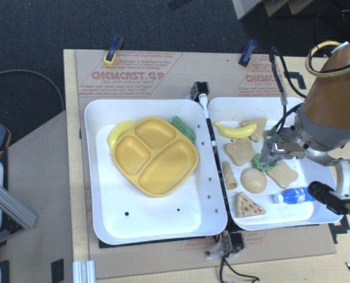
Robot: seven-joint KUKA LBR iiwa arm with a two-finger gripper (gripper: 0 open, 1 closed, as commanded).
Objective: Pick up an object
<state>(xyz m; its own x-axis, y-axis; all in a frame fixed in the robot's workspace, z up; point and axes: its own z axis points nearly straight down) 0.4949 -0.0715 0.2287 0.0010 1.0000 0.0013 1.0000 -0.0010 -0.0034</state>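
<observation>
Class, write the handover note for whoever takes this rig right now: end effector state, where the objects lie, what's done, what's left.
End effector: low in the right bin, over a green item; finger state unclear.
Right bin: banana, bread slices, round roll, waffle wedge, blue bottle.
Left bin: yellow divided tray.
Done: approach.
Left: no grasp visible; grip and lift one object.

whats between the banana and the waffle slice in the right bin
In the camera view, between the banana and the waffle slice lie a toast piece and a round bun.
</observation>
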